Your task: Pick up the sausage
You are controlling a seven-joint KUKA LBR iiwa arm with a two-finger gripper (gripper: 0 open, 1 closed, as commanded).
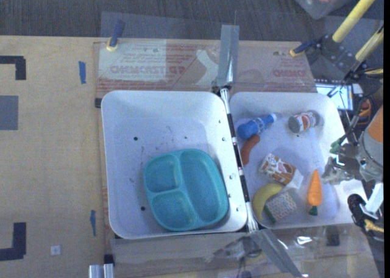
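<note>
The sausage is a short reddish-brown piece lying along the left wall of the right bin, just below a blue bottle. My gripper hangs over the right rim of that bin, far to the right of the sausage and apart from it. Nothing can be seen held in it. The arm's grey wrist and orange band rise at the view's right edge.
The right bin also holds a tin can, a small carton, a banana, a speckled box and a carrot. A teal divided plate lies in the left bin.
</note>
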